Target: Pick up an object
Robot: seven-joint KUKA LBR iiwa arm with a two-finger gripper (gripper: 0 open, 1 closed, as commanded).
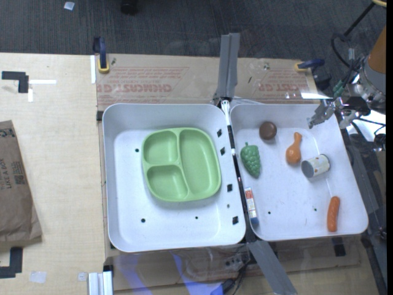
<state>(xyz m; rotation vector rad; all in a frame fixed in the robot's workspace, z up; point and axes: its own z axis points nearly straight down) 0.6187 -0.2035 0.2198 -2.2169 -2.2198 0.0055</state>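
Nothing is picked up yet: the gripper [331, 110] hovers at the right bin's [288, 217] far right corner, whether clenched or released I cannot tell, while the grapes [250, 159], chicken leg [294, 149] and cup [315, 166] lie untouched inside.

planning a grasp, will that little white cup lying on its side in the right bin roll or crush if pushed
The white cup lies on its side, so a nudge would likely roll it in a curve. It looks thin-walled and probably light, so it may skid or deform under a firm pinch.
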